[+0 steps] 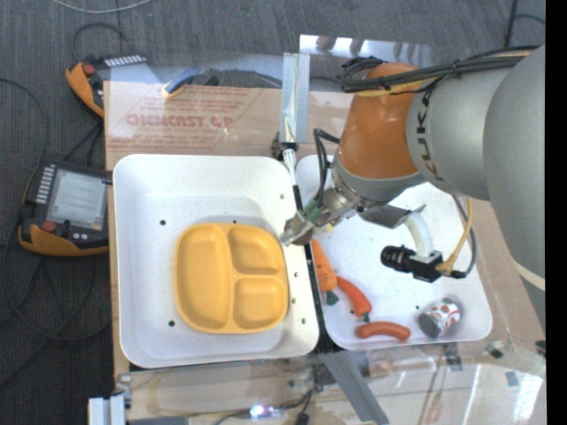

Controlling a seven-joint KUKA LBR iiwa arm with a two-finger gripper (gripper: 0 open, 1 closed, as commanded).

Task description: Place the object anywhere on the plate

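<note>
The arm (416, 140) came in from the right and hung over the divide between the two bins. The left bin (142, 326) held a yellow plate (232, 277) with three compartments, lying toward its right wall. The right bin (469, 326) held the loose pieces: a carrot (324, 271) against its left wall, a red pepper (355, 296) just beside that, a red sausage (384, 330) nearer the front, and a small grey-and-red object (438, 317) toward the front right corner. A black fitting (409, 259) with yellow cable hung below the wrist.

The gripper (297, 230) sat at the dividing wall, just above the carrot's top end and near the plate's right edge. How its jaws stood could not be told, and nothing could be seen between them.

The step looked like the pick, not yet secured, the carrot being the likely target. The next move would call for a clear hold, a lift over the wall, and a short carry left onto the plate.
</note>
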